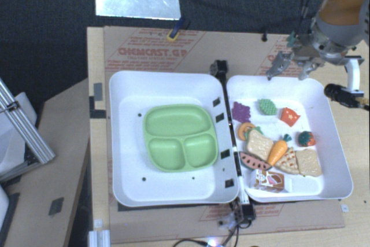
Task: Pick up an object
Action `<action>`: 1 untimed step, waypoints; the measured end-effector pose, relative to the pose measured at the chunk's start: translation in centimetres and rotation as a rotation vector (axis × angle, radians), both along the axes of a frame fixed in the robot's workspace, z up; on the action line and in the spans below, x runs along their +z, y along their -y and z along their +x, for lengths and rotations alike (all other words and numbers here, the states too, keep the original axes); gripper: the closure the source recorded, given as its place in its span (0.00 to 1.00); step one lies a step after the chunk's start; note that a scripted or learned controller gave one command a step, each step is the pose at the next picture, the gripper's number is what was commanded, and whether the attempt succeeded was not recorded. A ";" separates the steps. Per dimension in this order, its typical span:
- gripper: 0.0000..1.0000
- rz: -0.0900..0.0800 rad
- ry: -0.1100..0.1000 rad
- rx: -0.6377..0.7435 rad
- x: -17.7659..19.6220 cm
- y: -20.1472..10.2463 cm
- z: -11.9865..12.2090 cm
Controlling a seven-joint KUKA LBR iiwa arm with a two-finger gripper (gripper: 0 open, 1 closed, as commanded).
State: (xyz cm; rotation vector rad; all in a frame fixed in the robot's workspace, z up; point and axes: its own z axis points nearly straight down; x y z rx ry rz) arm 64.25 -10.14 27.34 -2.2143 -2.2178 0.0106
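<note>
Toy food items lie clustered in the right bin [332, 124]: a purple grape bunch [241, 111], a green piece [266, 106], a red piece [289, 116], a carrot [277, 151], bread slices [260, 144] and a watermelon wedge [254, 161]. All sit below and well apart from the jaws. The gripper [294, 66] hangs above the bin's far rim, its two fingers spread apart with nothing between them. Farther left, the left bin [124, 95] holds a green divided plate [179, 137].

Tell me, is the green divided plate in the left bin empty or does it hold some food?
Empty. The green plate shows bare green in all three compartments; the toy foods, such as the carrot, lie in the right bin.
</note>
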 end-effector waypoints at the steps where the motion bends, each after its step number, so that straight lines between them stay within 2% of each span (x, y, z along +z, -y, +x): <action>1: 0.00 -0.001 0.012 0.001 0.8 0.0 0.2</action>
